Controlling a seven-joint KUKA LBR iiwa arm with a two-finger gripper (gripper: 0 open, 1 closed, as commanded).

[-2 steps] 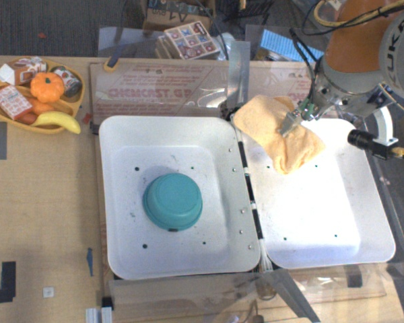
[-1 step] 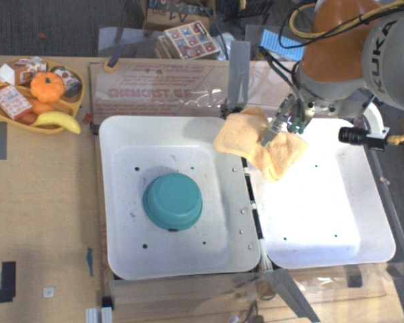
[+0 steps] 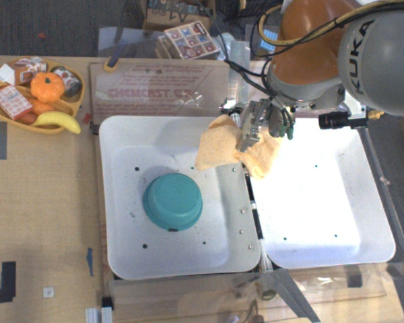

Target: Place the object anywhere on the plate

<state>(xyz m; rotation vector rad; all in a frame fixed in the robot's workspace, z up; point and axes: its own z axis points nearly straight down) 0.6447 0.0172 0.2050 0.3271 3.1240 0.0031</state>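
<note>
- Plate (image 3: 173,201) showing teal.
- Cloth (image 3: 219,150) showing pale orange-yellow.
- Bins (image 3: 121,153) showing white.
- Arm (image 3: 384,59) showing grey with an orange band.

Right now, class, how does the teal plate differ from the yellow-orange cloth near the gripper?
The round teal plate is rigid with a smooth circular outline; the yellow-orange cloth is soft, crumpled and irregular. The plate lies flat on the left white bin's floor; the cloth hangs from the gripper over the divide between the two bins. The plate sits apart from the arm, while the cloth is pinched by the gripper.
</note>
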